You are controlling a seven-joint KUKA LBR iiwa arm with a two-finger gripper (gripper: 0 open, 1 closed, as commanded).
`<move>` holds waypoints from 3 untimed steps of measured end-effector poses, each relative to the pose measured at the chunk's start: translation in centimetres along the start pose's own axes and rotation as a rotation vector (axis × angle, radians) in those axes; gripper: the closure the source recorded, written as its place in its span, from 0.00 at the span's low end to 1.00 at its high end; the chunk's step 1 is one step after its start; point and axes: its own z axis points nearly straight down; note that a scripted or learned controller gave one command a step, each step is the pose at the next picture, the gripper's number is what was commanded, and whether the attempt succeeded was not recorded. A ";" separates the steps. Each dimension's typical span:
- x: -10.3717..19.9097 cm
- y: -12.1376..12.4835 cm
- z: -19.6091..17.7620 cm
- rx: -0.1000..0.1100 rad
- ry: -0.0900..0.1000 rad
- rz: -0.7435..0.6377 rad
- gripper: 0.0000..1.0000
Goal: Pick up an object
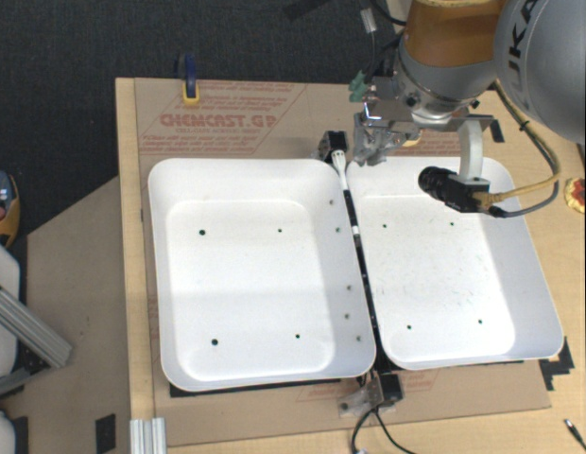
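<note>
Bench: brown board is bearing left bin and right bin.
Gripper: is hanging at upper centre, over right bin's top-left corner; its spread is unreadable.

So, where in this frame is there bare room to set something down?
The left bin has a bare floor throughout. So has the right bin in its near half, toward its front rim. Crowded: that bin's far corner by the shared rims, where the gripper hangs.

A left bin and right bin sit touching on a brown board.
</note>
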 end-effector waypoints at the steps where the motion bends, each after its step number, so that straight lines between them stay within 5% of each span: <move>1: 5.9 3.4 8.3 0.002 0.001 -0.005 1.00; 2: 0.4 3.8 3.2 -0.008 -0.001 0.002 1.00; 3: -0.7 0.3 -0.1 -0.001 0.000 0.001 1.00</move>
